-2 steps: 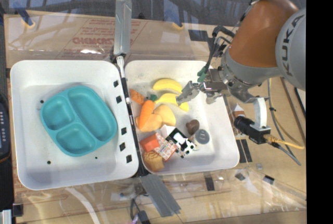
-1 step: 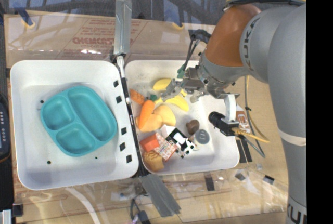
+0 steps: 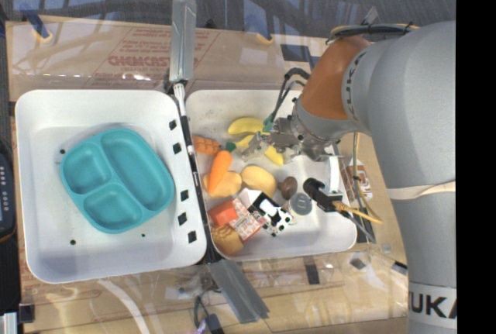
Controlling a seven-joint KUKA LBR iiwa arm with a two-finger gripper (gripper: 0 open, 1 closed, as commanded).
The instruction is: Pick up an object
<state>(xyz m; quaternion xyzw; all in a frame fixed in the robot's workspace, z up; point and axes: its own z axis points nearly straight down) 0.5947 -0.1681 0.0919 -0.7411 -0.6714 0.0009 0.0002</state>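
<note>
My gripper (image 3: 266, 140) hangs low over the back middle of the right bin (image 3: 225, 101), among the yellow pieces. A yellow banana (image 3: 243, 125) lies just to its left, and a smaller yellow piece (image 3: 274, 156) sits just below it. An orange carrot (image 3: 221, 163) and a pale yellow potato-like lump (image 3: 259, 179) lie a little nearer the front. Nothing can be seen held in the gripper.
The right bin also holds a brown egg shape (image 3: 288, 187), a grey disc (image 3: 301, 204), a red box (image 3: 225, 213), a black-and-white patterned toy (image 3: 273, 215) and a bread-coloured piece (image 3: 227, 239). A teal divided plate (image 3: 116, 179) lies in the left bin (image 3: 31, 119).
</note>
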